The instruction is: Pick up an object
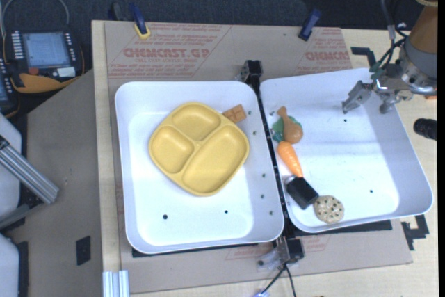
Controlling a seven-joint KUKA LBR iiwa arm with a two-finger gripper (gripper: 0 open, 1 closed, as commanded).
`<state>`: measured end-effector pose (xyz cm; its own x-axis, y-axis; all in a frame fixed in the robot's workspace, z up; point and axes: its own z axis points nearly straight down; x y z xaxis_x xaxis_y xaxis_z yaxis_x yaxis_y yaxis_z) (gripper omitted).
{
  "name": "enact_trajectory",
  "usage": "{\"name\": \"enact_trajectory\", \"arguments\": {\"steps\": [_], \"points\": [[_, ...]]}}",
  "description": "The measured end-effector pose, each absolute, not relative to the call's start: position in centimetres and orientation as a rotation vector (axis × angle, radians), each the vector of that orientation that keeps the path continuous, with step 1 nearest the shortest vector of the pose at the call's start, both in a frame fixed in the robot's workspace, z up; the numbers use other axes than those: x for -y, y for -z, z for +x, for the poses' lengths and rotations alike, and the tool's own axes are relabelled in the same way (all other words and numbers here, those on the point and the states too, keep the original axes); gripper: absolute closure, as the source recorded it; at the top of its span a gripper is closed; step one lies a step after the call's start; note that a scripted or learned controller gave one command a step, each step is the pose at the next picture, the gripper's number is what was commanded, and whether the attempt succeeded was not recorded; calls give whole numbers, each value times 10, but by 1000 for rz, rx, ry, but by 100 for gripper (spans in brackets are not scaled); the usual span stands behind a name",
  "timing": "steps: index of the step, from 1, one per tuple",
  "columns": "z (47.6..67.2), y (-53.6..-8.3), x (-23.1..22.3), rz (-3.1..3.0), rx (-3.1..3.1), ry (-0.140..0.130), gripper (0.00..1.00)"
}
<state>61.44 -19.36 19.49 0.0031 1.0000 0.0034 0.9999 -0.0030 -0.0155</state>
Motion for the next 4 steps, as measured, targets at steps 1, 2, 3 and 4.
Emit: {"name": "enact_trajectory", "arguments": {"steps": [1,2,3,4], "points": [[618,-204,193,-2221,2222,0,0],[611,-159,192,-2219,2218,-4,0],[610,-119,192,-2220,2220,-1,0],[613,-92,195,-2228,2225,0,0]]}}
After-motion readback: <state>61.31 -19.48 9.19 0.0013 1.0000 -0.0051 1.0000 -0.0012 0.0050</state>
